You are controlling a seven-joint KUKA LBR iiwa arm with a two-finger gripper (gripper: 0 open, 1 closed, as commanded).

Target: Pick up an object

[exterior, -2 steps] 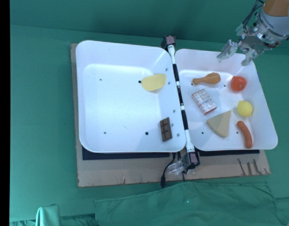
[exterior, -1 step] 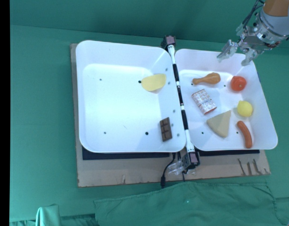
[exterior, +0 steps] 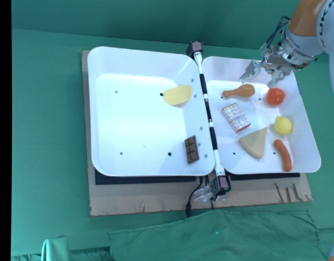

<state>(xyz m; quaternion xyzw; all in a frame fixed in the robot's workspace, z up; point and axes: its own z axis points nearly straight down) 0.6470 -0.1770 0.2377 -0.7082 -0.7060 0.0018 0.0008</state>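
The tool hovers open and holds nothing, over the far end of the right bin. Just below it lie a drumstick and tomato; nearer are a carton, lemon, cheese and sausage.

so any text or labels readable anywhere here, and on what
No text can be read.
Red and white packet: has printing, too small and blurred to read.
Chocolate bar: no lettering visible.
Bins, gripper: no labels seen.
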